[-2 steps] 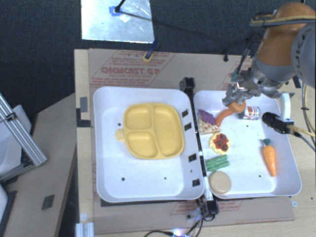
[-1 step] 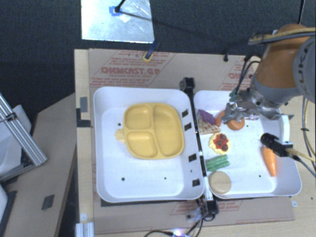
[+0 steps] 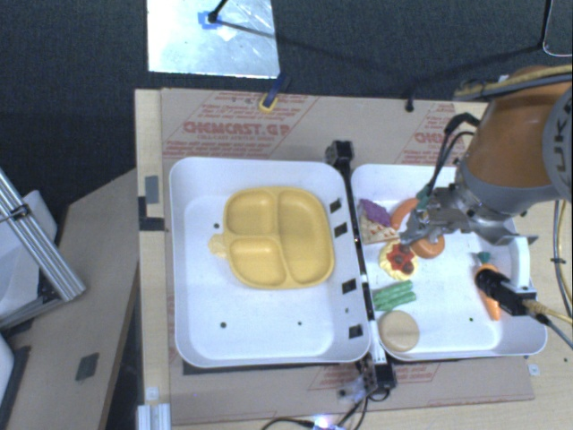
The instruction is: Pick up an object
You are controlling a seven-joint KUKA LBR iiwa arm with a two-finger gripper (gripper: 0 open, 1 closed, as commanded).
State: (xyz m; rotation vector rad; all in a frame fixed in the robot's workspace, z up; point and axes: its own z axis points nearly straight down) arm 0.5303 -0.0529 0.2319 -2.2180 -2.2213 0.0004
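So, crowded right bin

Packed tight around the pincer (image 3: 419, 231): purple piece (image 3: 375, 211), pizza toy (image 3: 398, 260), green beans (image 3: 393, 295), round cookie (image 3: 399, 330). Yellow tray (image 3: 273, 238) sitting alone in left bin (image 3: 192, 240). Reaching in low from the right, grip state impossible to tell.

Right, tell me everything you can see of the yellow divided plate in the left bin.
The yellow divided plate looks like matte plastic, a rounded square with raised ridges splitting it into three compartments: two on the far side and one wider one nearer the camera. A small tab sticks out from its left edge. It lies flat and right side up, turned slightly askew, near the middle of the left bin, resting on the bin's floor. Nothing lies in it, and nothing else touches it.
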